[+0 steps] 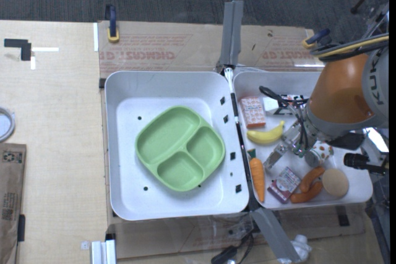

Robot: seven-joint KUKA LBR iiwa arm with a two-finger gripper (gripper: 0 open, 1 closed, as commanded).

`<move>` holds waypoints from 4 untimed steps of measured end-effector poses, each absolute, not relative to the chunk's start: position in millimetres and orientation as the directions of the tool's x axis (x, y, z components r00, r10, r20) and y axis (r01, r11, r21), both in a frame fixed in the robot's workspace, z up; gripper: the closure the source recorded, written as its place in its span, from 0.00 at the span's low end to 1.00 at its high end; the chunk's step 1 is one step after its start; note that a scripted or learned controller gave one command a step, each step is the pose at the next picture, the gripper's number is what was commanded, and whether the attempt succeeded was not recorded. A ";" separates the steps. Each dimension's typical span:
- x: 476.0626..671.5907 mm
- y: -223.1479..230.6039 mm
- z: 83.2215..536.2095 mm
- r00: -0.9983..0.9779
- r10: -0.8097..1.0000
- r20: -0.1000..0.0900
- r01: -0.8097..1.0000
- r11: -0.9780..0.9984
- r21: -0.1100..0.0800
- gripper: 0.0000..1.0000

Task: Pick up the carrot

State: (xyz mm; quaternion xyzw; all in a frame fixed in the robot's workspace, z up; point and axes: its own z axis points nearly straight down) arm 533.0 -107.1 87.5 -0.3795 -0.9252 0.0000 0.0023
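The carrot (pixel 257 179) is orange and lies lengthwise along the left wall of the right bin (pixel 365 191), near its front corner. My gripper (pixel 276 157) hangs over the middle of that bin, a little right of and behind the carrot's top end, and apart from it. The grey arm with its orange band (pixel 339 96) comes in from the right above it. Nothing of the carrot is covered.
The right bin also holds a banana (pixel 266 133), a pink box (pixel 252 111), a small packet (pixel 284 184), a reddish sausage (pixel 307 185) and a tan round item (pixel 335 182). The left bin (pixel 117 151) holds a green divided plate (pixel 180 148).
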 end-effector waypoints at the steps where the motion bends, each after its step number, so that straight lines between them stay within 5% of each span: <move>1: 538.1 -99.7 88.8 -0.822 0.570 -0.001 0.570 0.822 -0.001 0.00; 2: 537.8 -99.9 93.7 -0.820 0.573 0.005 0.573 0.820 -0.002 1.00; 3: 545.2 -25.5 191.7 -0.807 0.591 -0.001 0.591 0.807 0.001 1.00; 4: 517.4 -70.6 191.7 -0.927 0.376 -0.001 0.376 0.927 0.000 1.00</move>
